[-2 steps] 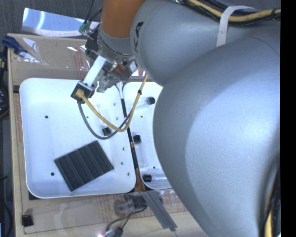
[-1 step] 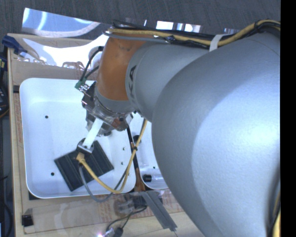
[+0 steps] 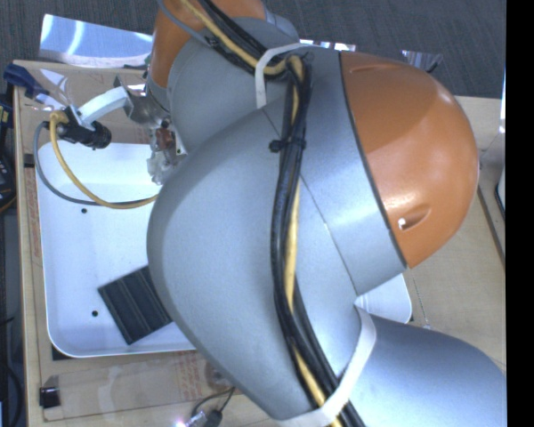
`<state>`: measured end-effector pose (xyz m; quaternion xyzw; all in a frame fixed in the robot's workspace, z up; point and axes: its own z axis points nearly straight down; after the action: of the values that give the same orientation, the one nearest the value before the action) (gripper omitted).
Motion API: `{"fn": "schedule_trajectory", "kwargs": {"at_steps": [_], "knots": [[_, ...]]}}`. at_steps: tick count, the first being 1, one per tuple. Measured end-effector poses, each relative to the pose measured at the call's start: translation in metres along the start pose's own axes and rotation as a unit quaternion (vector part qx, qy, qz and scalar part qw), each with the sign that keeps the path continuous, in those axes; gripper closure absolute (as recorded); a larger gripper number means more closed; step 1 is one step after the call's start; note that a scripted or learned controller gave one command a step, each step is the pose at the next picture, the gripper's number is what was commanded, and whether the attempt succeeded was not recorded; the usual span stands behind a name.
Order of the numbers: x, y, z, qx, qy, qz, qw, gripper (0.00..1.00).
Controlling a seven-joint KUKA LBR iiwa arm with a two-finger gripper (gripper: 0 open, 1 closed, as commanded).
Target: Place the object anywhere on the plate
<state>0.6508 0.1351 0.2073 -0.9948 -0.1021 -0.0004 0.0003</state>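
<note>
The grey and orange arm [image 3: 338, 221] reaches across from the right and covers most of the bench. Its wrist end hangs over the back part of the left white bin [image 3: 71, 238], where a bit of the gripper [image 3: 164, 154] pokes out from under the arm. A dark ribbed rectangular slab [image 3: 135, 305] lies flat on the floor of the left bin near its front edge, well in front of the gripper and apart from it. The arm hides whatever is under the gripper.
A yellow cable [image 3: 80, 189] loops from a black connector [image 3: 82, 133] over the left bin's back half. Wooden bench edge [image 3: 116, 385] runs along the front. A small corner of the right bin [image 3: 387, 302] peeks out beneath the arm.
</note>
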Motion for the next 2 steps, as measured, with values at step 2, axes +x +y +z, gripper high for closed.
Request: {"fn": "schedule_trajectory", "kwargs": {"at_steps": [2], "knots": [[-0.015, -0.008, -0.121, 0.001, -0.002, -0.146, 0.9893, 1.00]]}}
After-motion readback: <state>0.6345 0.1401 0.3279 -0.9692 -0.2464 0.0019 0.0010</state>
